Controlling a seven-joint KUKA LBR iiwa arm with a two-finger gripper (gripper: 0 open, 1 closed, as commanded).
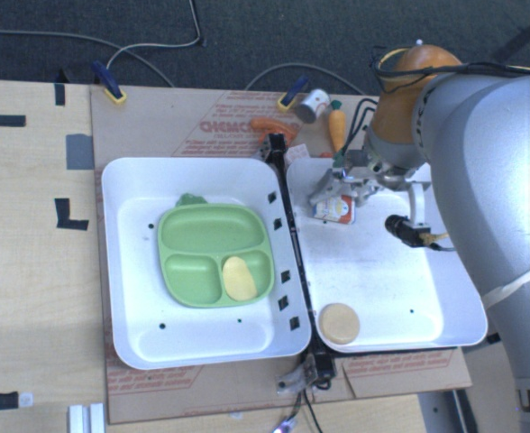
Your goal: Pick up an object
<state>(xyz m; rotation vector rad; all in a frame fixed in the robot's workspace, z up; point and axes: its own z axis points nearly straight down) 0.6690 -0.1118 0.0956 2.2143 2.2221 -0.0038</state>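
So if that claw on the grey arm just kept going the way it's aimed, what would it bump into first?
Most likely the small white and orange object lying in the right bin. The gripper points down at it from just above, though one slanted view leaves the gap between them unclear. Below that is only the bin floor.

A single fixed camera looks down from above at a slant, far enough back to take in both white bins side by side: the left bin (130,269) sits in the centre-left of the frame and the right bin (427,305) in the centre-right. The surface (31,242) runs out to the left edge, and a dark floor strip crosses the top. The grey arm (481,179) fills the right side, close to the lens and large.
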